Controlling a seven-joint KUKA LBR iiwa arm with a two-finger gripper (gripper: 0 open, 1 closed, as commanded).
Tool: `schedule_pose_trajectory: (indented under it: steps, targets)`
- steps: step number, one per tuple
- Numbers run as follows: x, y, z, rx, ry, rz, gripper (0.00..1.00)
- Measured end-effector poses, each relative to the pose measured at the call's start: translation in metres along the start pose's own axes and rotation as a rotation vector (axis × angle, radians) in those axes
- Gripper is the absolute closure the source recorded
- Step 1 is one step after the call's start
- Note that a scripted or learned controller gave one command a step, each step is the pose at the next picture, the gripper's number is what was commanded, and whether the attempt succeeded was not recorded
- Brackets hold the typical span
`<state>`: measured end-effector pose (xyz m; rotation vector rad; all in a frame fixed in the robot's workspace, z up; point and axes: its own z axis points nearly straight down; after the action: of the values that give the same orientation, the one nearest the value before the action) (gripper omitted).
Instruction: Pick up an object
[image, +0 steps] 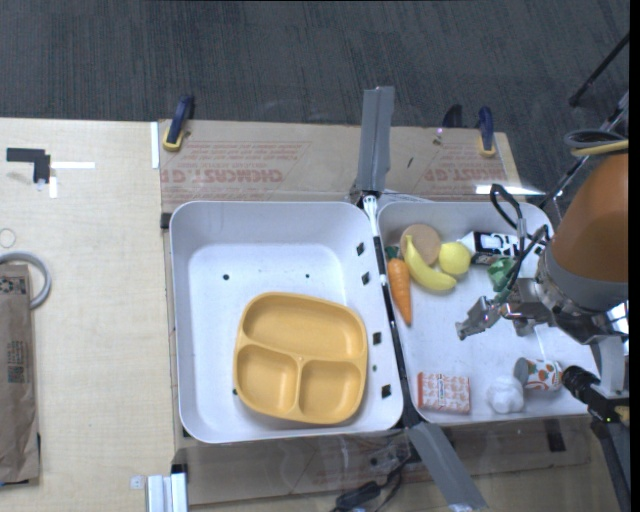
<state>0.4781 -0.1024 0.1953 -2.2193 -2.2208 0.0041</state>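
In the right bin (440, 340), several things to pick from: carrot (400, 290) along the left wall, tip pointing toward the near edge; banana (428, 272) just beside it, touching a brown round piece (422, 240) and a lemon (455, 258). Farther right at the back wall, a black-and-white packet (495, 242) with a green item (503, 270) just below it. At the near edge, a pink box (443, 392) lying flat, a white lump (506, 395) near it, and a small cup (540, 375) tipped on its side next to the lump.

Over the bin's bare middle, right of the carrot and above the pink box: the end effector (478, 320), apart from the fruit cluster. Cannot tell how far open, nor whether anything is in its grasp. Behind it, the arm (600, 230) with the orange band, reaching in over the right rim.

In the left bin (260, 250): a yellow divided tray (300, 357), three compartments, sitting toward the near right corner.

Behind both bins, on the surface (90, 300): cardboard (260, 160) held by two blue clamps (180, 120). At the far left edge, a brown bag (15, 380).
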Motion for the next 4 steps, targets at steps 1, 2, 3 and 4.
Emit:
schedule_pose_trajectory:
  steps: [1, 2, 3, 4]
  targets:
    - [0.003, 0.065, 0.0, -0.001, 0.0, -0.012, 0.0]
    - [-0.019, 0.094, -0.011, -0.003, -0.001, -0.087, 0.0]
    - [-0.044, 0.071, 0.014, -0.002, 0.0, -0.244, 0.0]
    - [-0.032, 0.052, 0.037, -0.001, 0.0, -0.269, 0.0]
